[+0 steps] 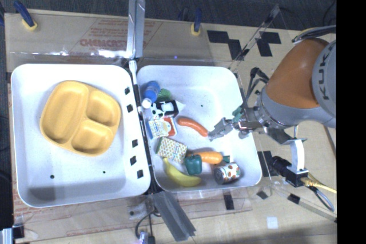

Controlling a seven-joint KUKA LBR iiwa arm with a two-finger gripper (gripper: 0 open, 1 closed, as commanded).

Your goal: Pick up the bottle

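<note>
Bottle [150,92]: blue, lying at ten o'clock in the right bin [197,72].
Gripper [220,130]: at four o'clock, over bare floor beside the sausage [192,126].
Fingers: cannot tell.

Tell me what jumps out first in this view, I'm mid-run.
The big yellow tray sits alone in the left bin. The right bin holds a clutter along its left and near sides: the blue bottle at the upper left, a sausage, a banana, a carrot and a can. The gripper hangs over the right bin's right half, beside the sausage.
</note>
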